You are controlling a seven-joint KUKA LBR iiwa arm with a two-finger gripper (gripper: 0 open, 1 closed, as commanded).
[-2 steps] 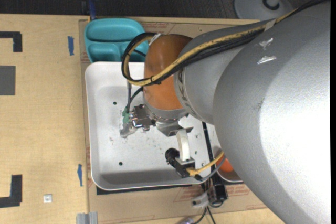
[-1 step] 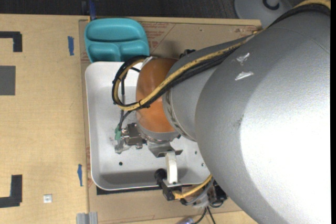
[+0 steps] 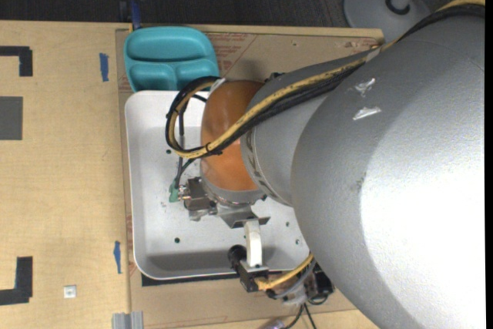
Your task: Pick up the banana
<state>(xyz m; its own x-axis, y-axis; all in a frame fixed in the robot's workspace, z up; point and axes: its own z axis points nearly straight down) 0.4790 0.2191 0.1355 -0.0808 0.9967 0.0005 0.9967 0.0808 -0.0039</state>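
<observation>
The grey arm (image 3: 385, 166) stood closest to the camera and covered the right half of the scene, reaching leftward and down over the white bin (image 3: 129, 181); below it, the orange band (image 3: 223, 142) sat above the wrist, with a black-and-yellow cable (image 3: 185, 115) looping off its left side; lower again, the gripper (image 3: 199, 200) hung low over the middle of the bin floor, pointing downward, and from this angle I could not tell whether it was spread or pressed together, nor whether anything was pinched in it; where the banana lay could not be told either, since the wrist and arm hid the middle and right of the bin, and the bare white floor to the left and front held only small dark specks; the deciding relation, which way the banana lay from the gripper and how its long axis ran, therefore stayed unreadable, though my guess was that it lay under the wrist; farther back, a teal tray (image 3: 169, 58) rested at the bin's rear edge; farthest, the tan bench (image 3: 62, 166) spread away to the left.
</observation>
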